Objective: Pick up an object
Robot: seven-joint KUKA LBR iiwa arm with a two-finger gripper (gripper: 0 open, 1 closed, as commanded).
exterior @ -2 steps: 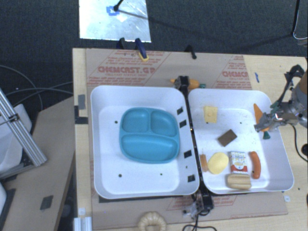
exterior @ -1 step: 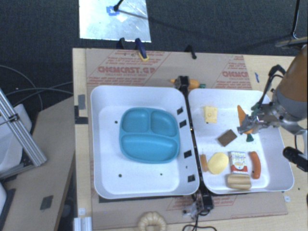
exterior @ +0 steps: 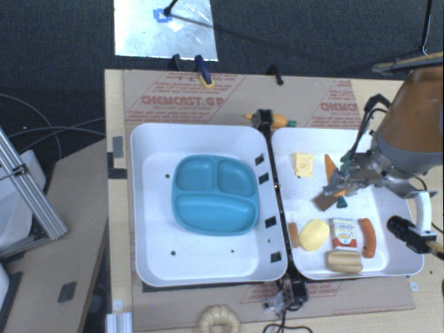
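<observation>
I see the bench (exterior: 229,92) topped with a brown printed board, and two shallow white bins sit on it side by side, touching along the middle. The left bin (exterior: 149,207) holds a blue divided plate (exterior: 214,194); the right bin (exterior: 388,266) sits against it. A pale ring-shaped thing (exterior: 220,318) lies at the board's near edge.

The right-hand white bin (exterior: 395,259) holds small toy foods. A pale yellow cheese slab (exterior: 302,164) lies toward the back, an orange carrot piece (exterior: 329,165) just beside it. Along the front edge sit a yellow lemon (exterior: 313,235), a red-and-white carton (exterior: 343,234), a red sausage (exterior: 368,237) and a tan bread roll (exterior: 344,261).
</observation>
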